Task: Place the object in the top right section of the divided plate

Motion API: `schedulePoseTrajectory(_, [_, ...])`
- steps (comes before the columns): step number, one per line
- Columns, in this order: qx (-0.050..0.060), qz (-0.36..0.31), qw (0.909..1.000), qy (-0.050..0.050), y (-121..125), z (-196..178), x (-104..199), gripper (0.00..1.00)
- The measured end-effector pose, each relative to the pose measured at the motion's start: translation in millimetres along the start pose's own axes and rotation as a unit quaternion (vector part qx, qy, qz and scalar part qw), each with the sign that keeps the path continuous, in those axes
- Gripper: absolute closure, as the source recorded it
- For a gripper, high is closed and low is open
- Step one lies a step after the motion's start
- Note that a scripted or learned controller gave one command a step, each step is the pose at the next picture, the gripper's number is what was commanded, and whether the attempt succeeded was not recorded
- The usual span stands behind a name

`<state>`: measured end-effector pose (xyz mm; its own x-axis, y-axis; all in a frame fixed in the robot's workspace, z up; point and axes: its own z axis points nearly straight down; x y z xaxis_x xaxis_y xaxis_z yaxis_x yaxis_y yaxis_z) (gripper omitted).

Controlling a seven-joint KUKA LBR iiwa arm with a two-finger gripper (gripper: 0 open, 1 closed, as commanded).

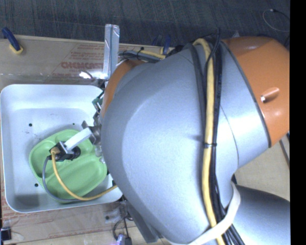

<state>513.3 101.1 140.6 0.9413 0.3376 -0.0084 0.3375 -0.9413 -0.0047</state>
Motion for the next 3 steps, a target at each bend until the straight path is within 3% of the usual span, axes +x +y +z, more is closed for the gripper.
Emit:
schedulePoseTrajectory(1, [-0.001, -0.029, 0.9996, 0.003, 65, -192, -22, 1.0])
schedulePoseTrajectory(2, [0.0, 0.049, 0.9988, 0.001, 26, -56, -35, 1.0])
schedulePoseTrajectory(3, [-0.002, 0.058, 0.9983, 0.004, 23, -89, 50, 1.0])
